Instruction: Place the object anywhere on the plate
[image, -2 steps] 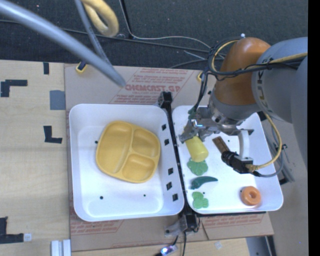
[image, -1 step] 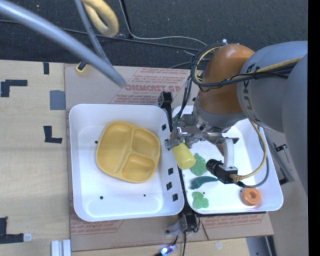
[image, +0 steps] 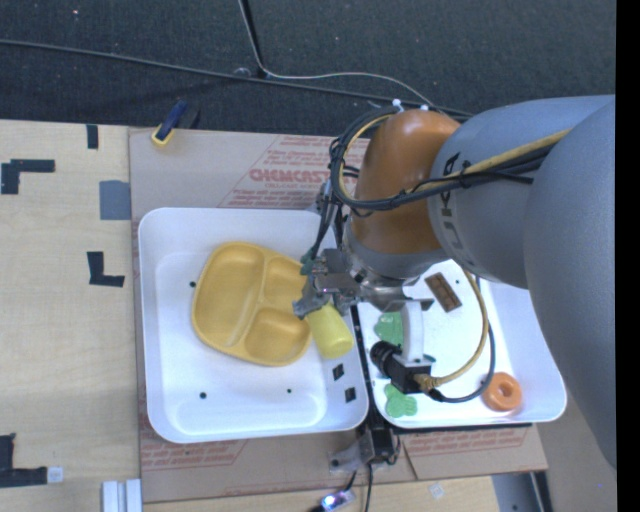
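A: Where's the gripper?

B: I see it at the right rim of the plate, in the left bin. A yellow block sits just under it, touching the plate's right edge.

A: Holding it?

B: I can't tell; the wrist hides the fingers.

A: Right bin?

B: An orange ring, green pieces and a brown piece.

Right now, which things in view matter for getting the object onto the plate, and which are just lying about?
For the job:
yellow cylinder at the tool
yellow divided plate in the left bin

Lying about:
orange ring
green pieces
brown block
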